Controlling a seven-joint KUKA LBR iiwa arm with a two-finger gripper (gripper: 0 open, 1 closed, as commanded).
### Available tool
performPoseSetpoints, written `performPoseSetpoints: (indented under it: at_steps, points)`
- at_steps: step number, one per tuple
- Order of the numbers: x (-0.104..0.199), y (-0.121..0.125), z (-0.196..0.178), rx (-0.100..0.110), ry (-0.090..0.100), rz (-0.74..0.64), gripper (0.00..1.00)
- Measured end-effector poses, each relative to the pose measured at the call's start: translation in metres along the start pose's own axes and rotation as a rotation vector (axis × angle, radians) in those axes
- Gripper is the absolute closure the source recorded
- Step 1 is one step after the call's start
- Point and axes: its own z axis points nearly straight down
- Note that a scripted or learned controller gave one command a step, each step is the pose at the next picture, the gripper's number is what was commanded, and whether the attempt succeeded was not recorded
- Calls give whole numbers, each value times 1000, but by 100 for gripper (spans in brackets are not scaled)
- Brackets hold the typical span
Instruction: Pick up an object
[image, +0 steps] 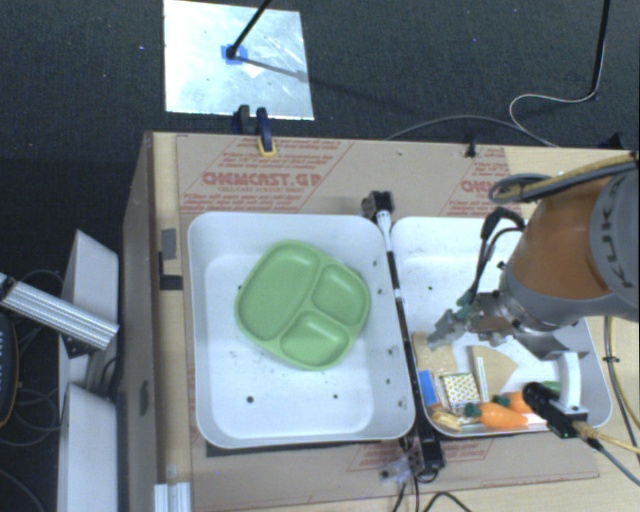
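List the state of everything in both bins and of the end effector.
green divided plate: right side up, flat in the left bin
small objects: heaped in the right bin's near corner
orange piece: lying on that heap
end effector: low over the right bin, nothing visibly between its fingers

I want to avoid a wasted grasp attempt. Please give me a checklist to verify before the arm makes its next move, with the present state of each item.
1. Hand is above the right bin: ok.
2. Hand holds something: not ok, nothing visible between its fingers.
3. Targets available: ok; an orange carrot-like toy, a blue piece and a checkered item lie clustered in the bin's near corner.
4. Targets are separated for a clean grasp: not ok, they are crowded together.
5. Green divided plate lies flat in the left bin, away from the arm: ok.
6. Finger opening: cannot tell.
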Motion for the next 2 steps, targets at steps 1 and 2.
performPoseSetpoints:
  at_steps: [1,2]
  points:
    - [-31,3,96,-10,-2,0,0]
    - [55,1,0,-2,2,-3,0]
